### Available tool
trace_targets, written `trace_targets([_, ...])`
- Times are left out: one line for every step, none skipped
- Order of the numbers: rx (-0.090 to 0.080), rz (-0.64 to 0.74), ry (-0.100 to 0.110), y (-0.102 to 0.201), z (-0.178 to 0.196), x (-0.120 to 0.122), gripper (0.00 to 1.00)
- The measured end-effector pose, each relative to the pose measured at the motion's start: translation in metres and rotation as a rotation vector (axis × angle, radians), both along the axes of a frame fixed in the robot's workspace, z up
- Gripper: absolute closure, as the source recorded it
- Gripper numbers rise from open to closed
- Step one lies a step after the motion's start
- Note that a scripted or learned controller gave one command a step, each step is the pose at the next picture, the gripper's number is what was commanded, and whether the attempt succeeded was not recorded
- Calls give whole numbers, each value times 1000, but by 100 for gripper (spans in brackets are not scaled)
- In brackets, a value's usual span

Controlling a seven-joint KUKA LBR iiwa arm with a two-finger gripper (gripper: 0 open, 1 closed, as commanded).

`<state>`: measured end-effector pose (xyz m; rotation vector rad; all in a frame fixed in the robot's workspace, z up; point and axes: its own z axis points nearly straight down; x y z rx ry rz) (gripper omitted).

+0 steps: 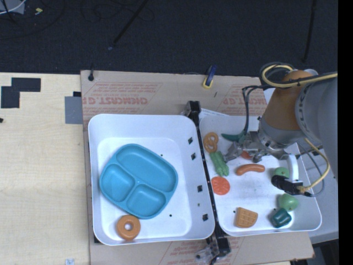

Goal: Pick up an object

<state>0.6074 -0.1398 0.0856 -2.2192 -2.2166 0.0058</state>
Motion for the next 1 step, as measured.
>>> trace_targets([0,-2,0,-1,12,0,100])
